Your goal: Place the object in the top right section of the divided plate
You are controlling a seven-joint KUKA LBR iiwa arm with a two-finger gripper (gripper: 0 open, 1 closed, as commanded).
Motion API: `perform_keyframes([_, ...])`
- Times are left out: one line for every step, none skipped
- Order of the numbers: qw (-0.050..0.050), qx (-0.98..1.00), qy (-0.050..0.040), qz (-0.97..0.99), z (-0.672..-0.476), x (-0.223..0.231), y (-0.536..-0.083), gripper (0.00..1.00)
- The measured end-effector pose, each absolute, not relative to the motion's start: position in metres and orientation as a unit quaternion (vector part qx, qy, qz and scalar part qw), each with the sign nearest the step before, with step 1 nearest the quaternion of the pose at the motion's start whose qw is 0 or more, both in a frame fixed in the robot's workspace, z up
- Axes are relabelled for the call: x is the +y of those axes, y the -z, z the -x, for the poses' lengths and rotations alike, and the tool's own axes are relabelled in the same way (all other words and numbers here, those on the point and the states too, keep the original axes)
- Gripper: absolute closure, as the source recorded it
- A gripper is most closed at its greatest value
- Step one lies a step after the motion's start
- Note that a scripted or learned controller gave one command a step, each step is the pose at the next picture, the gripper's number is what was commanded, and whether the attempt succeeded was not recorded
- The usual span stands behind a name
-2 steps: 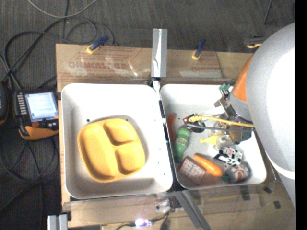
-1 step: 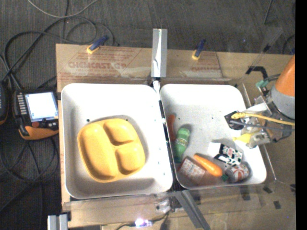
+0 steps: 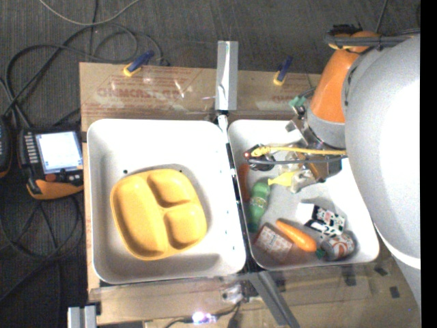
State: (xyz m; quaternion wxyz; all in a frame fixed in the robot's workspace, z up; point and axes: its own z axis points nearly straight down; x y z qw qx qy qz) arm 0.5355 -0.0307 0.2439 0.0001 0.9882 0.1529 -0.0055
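The yellow divided plate (image 3: 159, 212) lies in the left bin (image 3: 102, 142), with two small sections toward its right and one large section on its left; all sections look bare. My gripper (image 3: 306, 174) hangs low over the upper middle of the right bin (image 3: 362, 251), well to the right of the plate. Just below and left of it lies a small yellow object (image 3: 282, 180). A green bottle (image 3: 259, 199) lies further left, an orange carrot (image 3: 297, 235) and a brown packet (image 3: 271, 241) nearer the front.
A can (image 3: 339, 246) and a small white-and-black box (image 3: 325, 217) sit at the right bin's front right. A reddish item (image 3: 243, 180) lies along that bin's left wall. The wall between the bins (image 3: 232, 183) separates gripper and plate.
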Motion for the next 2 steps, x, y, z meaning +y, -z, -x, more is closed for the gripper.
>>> perform_keyframes([0.001, 0.177, 0.0056, -0.984, -0.551, 0.003, -0.237, 1.00])
perform_keyframes([-0.001, 0.217, 0.0062, -0.976, -0.496, 0.030, -0.204, 1.00])
